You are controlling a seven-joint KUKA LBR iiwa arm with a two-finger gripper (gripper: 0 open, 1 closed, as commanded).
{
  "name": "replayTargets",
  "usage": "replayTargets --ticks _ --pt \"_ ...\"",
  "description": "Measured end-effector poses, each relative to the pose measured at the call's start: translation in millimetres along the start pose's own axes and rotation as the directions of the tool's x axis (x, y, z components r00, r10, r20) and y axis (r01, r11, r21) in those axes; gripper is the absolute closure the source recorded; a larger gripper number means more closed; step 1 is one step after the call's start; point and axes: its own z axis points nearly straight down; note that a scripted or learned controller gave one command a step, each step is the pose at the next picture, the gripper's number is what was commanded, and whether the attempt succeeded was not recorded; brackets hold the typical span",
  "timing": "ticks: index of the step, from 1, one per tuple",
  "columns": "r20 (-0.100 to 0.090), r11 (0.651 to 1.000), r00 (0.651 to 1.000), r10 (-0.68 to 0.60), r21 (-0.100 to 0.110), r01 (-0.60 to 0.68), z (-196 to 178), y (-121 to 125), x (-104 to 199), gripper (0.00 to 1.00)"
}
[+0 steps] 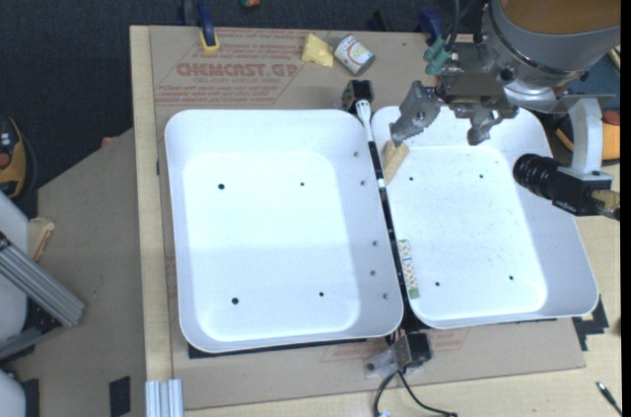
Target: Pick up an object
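Two white bins (276,228) sit side by side on the table (246,65). Above the right bin's far edge, the gripper (446,121) hangs with its fingers (412,117) spread wide, holding nothing.

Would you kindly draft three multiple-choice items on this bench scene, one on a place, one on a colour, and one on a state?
1. Where is the tool?
A. over the far end of the right bin
B. over the middle of the left bin
C. off the bench, above the carpet

2. What colour are the two bins?
A. blue
B. white
C. black

3. How do the tool's fingers stand?
A. shut on a yellow block
B. spread apart with nothing between them
C. folded flat against the arm

Answers:
1. A: the tool hangs above the far end of the right bin, near the divide.
2. B: the left bin and the right bin both show plain white walls.
3. B: the two fingers stand apart, and between them only bin floor shows.
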Motion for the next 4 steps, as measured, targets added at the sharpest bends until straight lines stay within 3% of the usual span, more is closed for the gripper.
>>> replayTargets --ticks 1,2,3,4 --pt "0.001 1.000 1.000 0.008 -0.017 -0.008 -16.9 2.2 -4.9 1.00" --pt "0.004 1.000 1.000 0.021 -0.022 -0.020 -85.8 -15.3 -127.9 1.00" --pt "0.005 1.000 1.000 0.016 -0.019 -0.016 -104.3 -32.6 -187.7 1.00" --pt "-0.002 1.000 1.000 0.001 0.003 -0.001 31.7 -30.2 -104.7 1.00"
